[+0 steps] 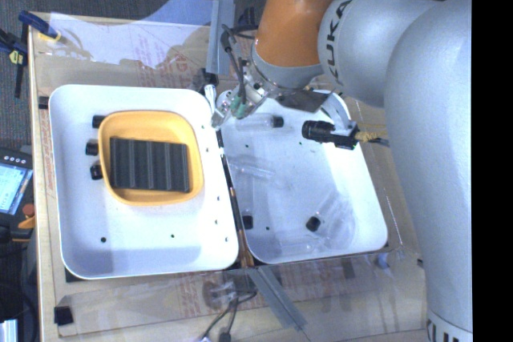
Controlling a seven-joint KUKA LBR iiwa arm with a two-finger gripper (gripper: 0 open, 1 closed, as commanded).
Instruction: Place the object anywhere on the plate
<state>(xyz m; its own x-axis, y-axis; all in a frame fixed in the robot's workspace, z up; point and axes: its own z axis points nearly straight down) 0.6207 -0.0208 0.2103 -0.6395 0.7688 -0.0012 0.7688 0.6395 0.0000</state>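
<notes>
1. The yellow plate (150, 157) lay in the left bin (80, 244), ready as the target.
2. The gripper (232, 104) hung at upper centre over the right bin (369, 228), presumably for picking.
3. Its jaw state couldn't be told; the object couldn't be identified.

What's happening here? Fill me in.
A grey KUKA arm reaches in from the right, its wrist over the top left corner of the right bin, close to the divide between the bins. A small greenish object shows at its gripper end; whether it is gripped cannot be told. The yellow plate sits in the left bin, holding a dark ridged insert.
</notes>
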